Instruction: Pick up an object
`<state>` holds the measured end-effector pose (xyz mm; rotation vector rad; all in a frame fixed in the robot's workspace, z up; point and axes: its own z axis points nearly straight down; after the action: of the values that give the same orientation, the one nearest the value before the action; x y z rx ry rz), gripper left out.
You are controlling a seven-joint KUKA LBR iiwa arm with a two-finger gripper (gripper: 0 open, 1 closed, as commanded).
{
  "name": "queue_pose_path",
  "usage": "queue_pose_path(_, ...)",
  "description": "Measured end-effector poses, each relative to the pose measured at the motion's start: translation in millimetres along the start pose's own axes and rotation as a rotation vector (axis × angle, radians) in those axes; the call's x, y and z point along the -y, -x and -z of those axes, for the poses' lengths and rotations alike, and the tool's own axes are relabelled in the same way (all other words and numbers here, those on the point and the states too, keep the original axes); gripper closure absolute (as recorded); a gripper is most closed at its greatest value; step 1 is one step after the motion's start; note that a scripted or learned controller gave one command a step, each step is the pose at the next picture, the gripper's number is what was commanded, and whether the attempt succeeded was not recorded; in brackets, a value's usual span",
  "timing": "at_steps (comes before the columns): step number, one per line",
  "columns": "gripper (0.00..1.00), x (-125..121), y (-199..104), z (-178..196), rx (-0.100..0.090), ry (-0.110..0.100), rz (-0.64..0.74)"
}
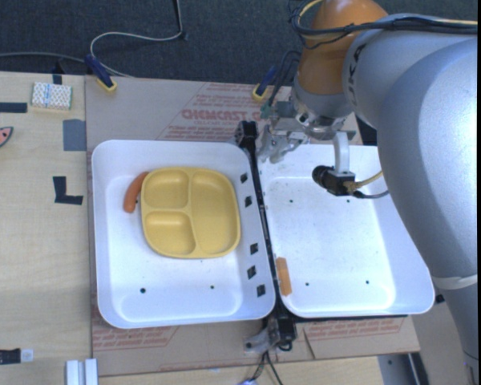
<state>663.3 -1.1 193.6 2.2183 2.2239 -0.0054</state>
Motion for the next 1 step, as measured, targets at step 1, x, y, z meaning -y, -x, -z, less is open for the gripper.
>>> queue_pose_path(1,0.00,0.0,0.4,-0.1,0.001,0.000,-0.001)
